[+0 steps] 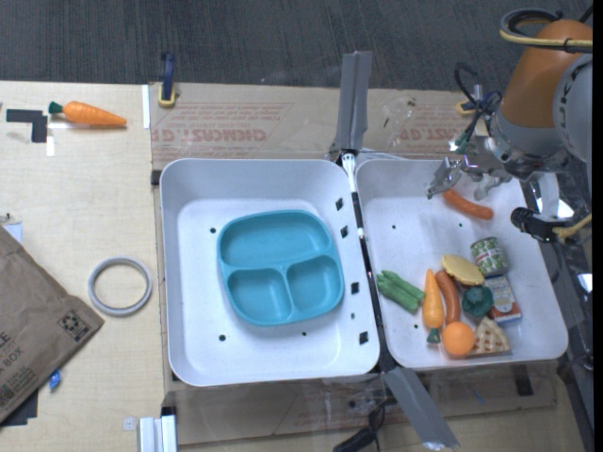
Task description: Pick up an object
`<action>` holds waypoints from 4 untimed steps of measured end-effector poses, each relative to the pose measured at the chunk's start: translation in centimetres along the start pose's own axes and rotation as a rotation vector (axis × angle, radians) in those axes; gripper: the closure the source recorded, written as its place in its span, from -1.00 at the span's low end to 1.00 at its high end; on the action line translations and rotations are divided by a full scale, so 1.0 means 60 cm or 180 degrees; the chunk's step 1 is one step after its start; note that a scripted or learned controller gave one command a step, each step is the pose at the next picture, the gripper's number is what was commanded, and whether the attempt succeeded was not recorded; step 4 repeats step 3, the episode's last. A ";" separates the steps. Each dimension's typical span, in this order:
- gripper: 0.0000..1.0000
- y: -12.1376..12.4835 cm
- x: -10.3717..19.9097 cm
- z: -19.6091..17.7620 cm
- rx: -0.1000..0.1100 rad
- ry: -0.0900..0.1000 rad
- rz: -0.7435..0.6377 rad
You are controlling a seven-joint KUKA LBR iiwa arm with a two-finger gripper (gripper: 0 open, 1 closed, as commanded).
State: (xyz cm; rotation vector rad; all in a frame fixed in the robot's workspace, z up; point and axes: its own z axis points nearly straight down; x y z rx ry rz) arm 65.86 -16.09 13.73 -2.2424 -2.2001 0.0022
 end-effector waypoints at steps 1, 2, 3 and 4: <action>-1.00 0.002 -0.068 0.074 -0.0007 -0.0003 -0.0357; 1.00 0.004 -0.068 0.056 -0.0016 -0.0007 -0.0352; 1.00 0.000 0.057 -0.093 -0.0005 0.0000 0.0129; 1.00 0.000 0.057 -0.093 -0.0005 0.0000 0.0129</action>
